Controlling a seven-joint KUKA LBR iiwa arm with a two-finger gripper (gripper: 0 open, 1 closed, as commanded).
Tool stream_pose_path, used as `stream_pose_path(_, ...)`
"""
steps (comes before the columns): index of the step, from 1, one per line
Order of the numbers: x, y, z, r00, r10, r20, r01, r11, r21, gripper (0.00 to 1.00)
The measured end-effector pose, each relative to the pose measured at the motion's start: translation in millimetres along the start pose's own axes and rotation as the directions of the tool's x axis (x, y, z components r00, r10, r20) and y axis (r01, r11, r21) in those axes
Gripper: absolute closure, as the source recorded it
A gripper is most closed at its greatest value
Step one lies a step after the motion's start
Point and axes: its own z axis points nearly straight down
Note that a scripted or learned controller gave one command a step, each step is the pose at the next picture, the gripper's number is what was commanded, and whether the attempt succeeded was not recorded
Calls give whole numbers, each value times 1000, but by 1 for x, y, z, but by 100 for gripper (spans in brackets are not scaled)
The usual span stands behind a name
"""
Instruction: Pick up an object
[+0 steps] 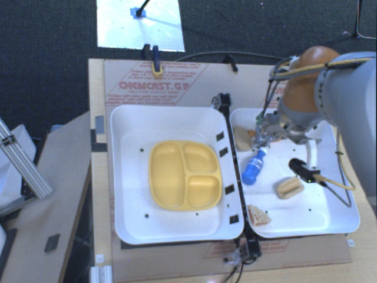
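Note:
My gripper [261, 137] hangs low over the far left part of the right bin [336, 217]. Just in front of it a blue bottle [253, 167] lies slanted on the bin floor, its cap end pointing up at the gripper. A tan lump [241, 139] rests right beside the gripper, against the bin's left wall. Nearer the middle lies a tan bread-like block [288, 187]. A triangular sandwich piece [257, 215] sits at the front left corner. Nothing can be seen held in the gripper.
The left bin [129, 217] holds a yellow divided plate [184, 174] in its middle. Black clips line the wall between the two bins. The grey arm with its orange band [306, 81] reaches in over the right bin's far side.

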Motion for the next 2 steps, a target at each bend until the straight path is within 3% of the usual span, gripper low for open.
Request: stream_pose_path(2, -6, 8, -108, 1000, -1, 0, 1, 1000, -5, 100)
